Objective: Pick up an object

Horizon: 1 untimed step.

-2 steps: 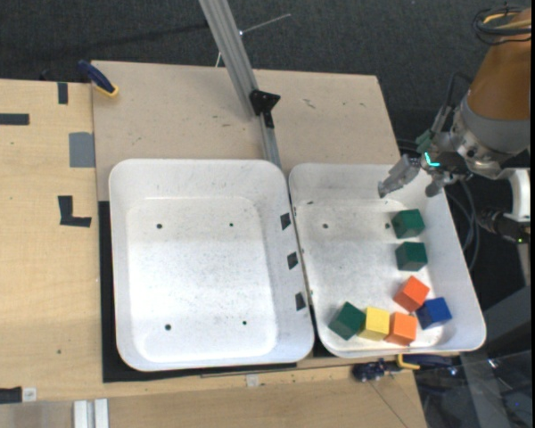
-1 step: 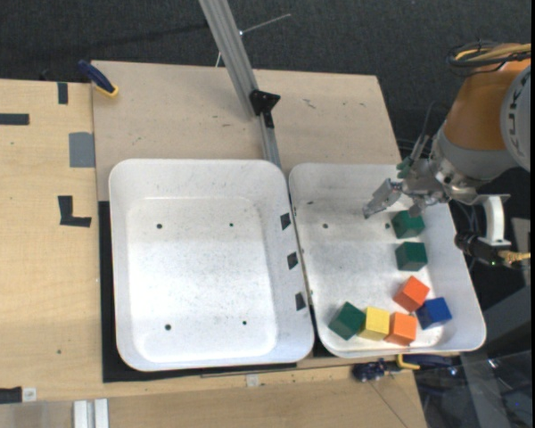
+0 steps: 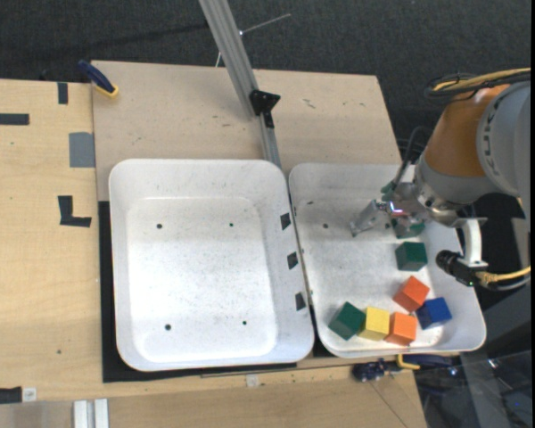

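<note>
With the jaws (image 3: 374, 221) in a state I cannot tell, they may miss the dark green cube (image 3: 411, 255) just beside them.

Count: 2 white bins, left bin (image 3: 125, 239) and right bin (image 3: 339, 194). 6 blocks total, all in the right bin: 2 green (image 3: 411, 255) (image 3: 347, 320), 2 orange (image 3: 414, 292) (image 3: 402, 327), 1 yellow (image 3: 376, 322), 1 blue (image 3: 435, 311). 1 arm (image 3: 473, 141).
</note>
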{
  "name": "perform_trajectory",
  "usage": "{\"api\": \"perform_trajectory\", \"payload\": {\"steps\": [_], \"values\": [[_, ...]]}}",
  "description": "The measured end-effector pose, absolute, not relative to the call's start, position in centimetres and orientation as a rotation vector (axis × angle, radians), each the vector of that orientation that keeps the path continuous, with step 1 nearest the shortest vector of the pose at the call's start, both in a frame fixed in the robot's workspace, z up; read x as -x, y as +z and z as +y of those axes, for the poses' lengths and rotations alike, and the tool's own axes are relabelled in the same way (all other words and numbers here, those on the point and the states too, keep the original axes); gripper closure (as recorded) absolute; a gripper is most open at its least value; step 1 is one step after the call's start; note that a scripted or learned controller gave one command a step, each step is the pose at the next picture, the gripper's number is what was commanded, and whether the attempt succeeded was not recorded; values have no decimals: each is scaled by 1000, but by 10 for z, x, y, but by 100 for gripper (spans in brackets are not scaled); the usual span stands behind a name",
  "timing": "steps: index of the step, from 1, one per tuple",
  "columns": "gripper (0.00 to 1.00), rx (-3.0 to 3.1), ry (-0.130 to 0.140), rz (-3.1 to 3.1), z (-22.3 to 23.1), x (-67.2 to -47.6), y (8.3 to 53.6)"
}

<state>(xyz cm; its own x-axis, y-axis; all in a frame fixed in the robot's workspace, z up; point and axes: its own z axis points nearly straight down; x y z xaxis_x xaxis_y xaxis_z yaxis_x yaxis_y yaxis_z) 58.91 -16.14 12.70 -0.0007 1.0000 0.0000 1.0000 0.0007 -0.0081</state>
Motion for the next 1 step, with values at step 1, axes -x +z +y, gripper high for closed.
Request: {"api": "perform_trajectory", "payload": {"steps": [1], "values": [[0,2217,6,-2220,-161,-588,89]]}}
